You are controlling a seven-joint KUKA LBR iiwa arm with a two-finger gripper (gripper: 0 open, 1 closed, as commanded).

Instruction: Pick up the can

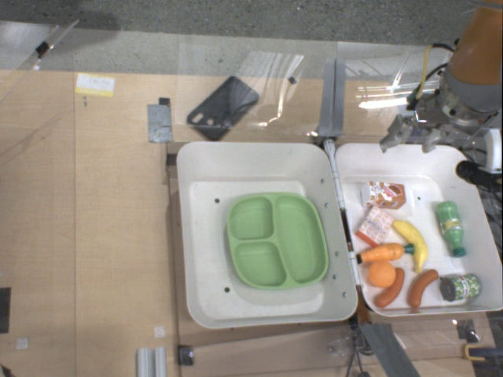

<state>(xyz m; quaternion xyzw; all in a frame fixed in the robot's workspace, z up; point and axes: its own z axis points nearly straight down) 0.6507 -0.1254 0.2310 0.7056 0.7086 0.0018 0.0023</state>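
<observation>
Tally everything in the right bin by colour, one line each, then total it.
Green: 2, the bottle and the can
Orange: 2, the carrot and the orange
Yellow: 1, the banana
Red-brown: 2 sausages
Red-and-white: 2 packets
Total: 9

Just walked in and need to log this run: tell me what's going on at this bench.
A grey and orange arm reaches in from the right, its tool hovering above the far rim of the right bin, holding nothing. The can it is meant to pick up lies on its side in that bin's near right corner, untouched, beside a sausage and a green bottle. The left bin holds a green divided tray.
</observation>
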